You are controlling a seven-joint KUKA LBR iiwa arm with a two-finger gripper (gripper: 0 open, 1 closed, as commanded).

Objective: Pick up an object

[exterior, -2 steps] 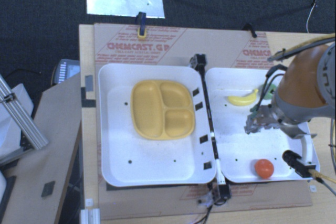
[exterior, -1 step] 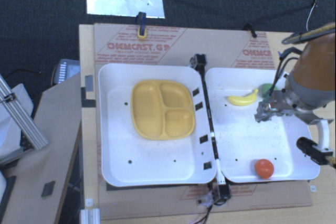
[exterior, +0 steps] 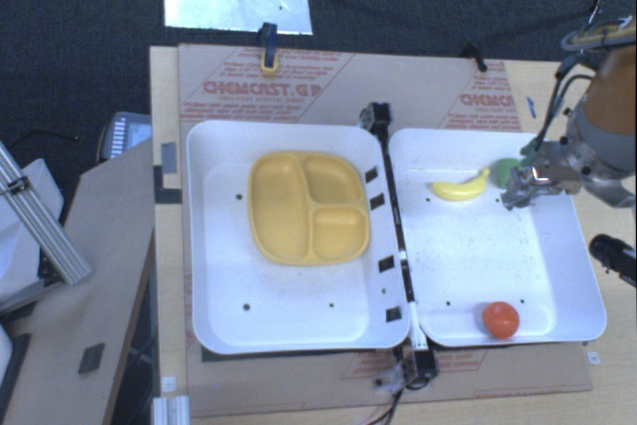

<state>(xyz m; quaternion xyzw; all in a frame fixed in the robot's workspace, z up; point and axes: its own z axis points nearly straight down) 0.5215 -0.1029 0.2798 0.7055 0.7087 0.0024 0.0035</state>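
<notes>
A yellow banana (exterior: 460, 186) lies in the right bin (exterior: 468, 254) near its far side. Just right of it sits a green round object (exterior: 506, 170), partly hidden by the gripper. A red-orange ball (exterior: 501, 318) rests near the right bin's front edge. My gripper (exterior: 521, 189) hangs at the bin's far right, next to the green object and just right of the banana's tip. Nothing shows between its fingers.
The left bin (exterior: 219, 264) holds a yellow divided plate (exterior: 307, 208). A black divider with clips (exterior: 390, 224) runs between the bins. The arm's grey body and orange band (exterior: 609, 114) stand over the right bin's far right corner.
</notes>
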